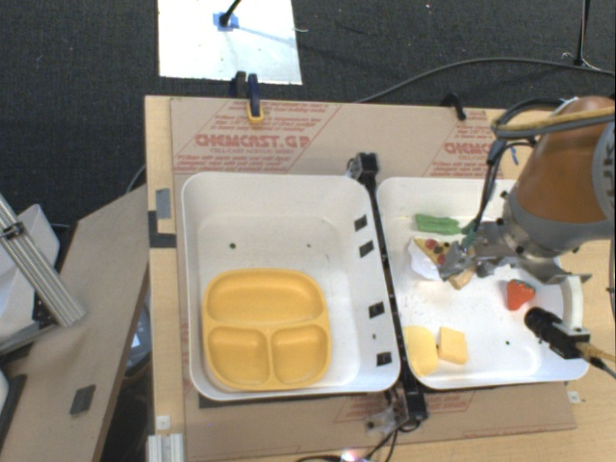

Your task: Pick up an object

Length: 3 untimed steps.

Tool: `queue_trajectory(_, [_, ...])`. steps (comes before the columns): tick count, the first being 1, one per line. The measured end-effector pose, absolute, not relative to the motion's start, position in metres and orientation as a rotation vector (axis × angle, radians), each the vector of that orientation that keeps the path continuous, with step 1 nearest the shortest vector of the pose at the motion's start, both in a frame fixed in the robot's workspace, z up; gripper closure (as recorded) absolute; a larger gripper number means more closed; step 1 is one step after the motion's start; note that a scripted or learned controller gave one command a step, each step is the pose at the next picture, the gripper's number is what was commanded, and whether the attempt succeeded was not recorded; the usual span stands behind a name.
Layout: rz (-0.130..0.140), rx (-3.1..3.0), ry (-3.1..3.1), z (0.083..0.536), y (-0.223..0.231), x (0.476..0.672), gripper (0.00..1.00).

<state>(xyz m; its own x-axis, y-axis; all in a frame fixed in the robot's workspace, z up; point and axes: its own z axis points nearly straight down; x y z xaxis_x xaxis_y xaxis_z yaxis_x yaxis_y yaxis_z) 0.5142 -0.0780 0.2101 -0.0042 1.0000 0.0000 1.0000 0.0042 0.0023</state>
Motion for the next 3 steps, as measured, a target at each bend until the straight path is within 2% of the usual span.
queue_trajectory(2, [0.004, 2.210, 2.231, 0.199, 0.016, 0.562, 1.00])
queue_trajectory(3, [0.005, 2.211, 2.231, 0.203, 0.060, 0.578, 1.00])
